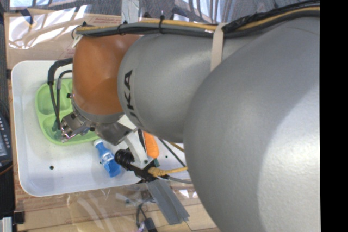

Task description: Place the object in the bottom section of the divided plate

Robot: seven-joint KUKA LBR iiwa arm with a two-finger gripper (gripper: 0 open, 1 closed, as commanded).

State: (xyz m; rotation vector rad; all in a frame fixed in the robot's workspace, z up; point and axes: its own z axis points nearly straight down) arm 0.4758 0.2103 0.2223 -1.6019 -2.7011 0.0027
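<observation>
A light green divided plate [46, 108] lies in the left part of the white bin [27, 133], and the arm covers most of it. The gripper [69, 129] hangs under the orange wrist band, right over the plate's near edge. A blue bottle-like object [107, 159] lies on the bin floor just right of the plate, below the gripper. Behind the gripper's mount, a bit of an orange object [150, 145] peeks out. Whether anything sits in the gripper is hidden.
The grey arm [228, 106] fills the right and middle of the view and hides the second bin. Black and yellow cables [141, 170] trail near the bin's front edge. Grey tape [166, 201] lies on the wooden bench in front.
</observation>
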